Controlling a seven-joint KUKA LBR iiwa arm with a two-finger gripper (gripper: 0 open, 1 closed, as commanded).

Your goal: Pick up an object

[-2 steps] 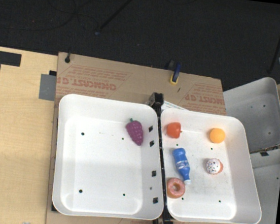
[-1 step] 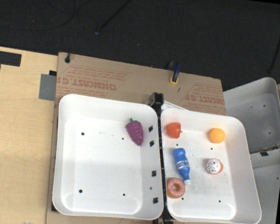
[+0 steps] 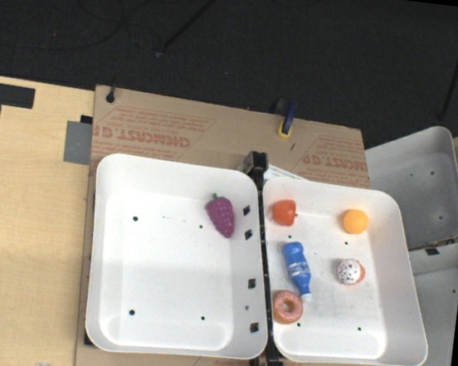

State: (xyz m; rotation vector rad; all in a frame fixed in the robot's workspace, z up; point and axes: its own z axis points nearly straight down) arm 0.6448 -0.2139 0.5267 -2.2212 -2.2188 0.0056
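The orange ball (image 3: 355, 221) sits far right in the right bin (image 3: 335, 328), well apart from the blue bottle (image 3: 296, 268) and doughnut (image 3: 286, 307); a straight descent there looks cleanest. The claw's state cannot be told.

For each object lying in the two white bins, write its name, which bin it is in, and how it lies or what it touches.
purple grapes: left bin, lying alone near the divider.
red-orange fruit: right bin, by the divider, apart from others.
orange ball: right bin, alone.
blue bottle: right bin, lying on its side, cap end at the doughnut.
doughnut: right bin, flat.
spotted white ball: right bin, alone.
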